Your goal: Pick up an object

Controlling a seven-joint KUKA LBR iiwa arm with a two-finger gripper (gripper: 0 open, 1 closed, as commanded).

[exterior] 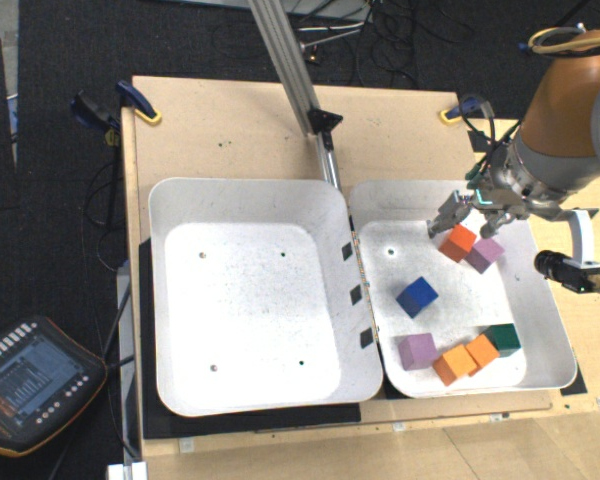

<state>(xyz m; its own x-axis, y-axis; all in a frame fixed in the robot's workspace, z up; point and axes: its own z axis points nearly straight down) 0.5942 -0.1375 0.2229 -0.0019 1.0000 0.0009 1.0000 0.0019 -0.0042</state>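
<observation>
The gripper point(467, 226) hangs spread open just above a small orange cube point(458, 241), which touches a purple cube point(486, 254); nothing is gripped.

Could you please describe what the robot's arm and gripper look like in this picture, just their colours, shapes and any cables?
The arm comes in from the right as a thick rounded body with a broad orange band, then a grey metallic wrist section below it. The gripper is a small grey metal assembly with two slim light-grey fingers and a spot of teal at its base. Thin dark cables run along the wrist.
</observation>
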